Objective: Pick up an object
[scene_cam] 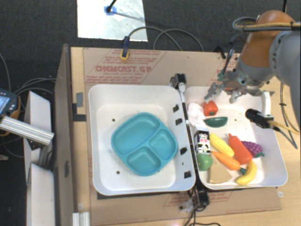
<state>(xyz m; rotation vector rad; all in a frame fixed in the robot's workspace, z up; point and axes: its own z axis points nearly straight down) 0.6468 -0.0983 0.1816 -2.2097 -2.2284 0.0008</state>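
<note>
The left bin (101,126) holds 1 teal divided tray (144,143). The right bin (275,171) holds toy food: a red pepper (210,108), corn (221,145), carrot (226,160) and banana (249,173). The gripper (223,91) hovers over the bin's far edge, fingers apart, beside the pepper.

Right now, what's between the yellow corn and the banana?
In the camera view, the orange carrot lies between the corn and the banana, with the red toy just beside it.

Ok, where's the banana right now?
In the camera view, the banana lies in the right bin, near its front right corner, just right of the carrot and below the grapes.
</note>
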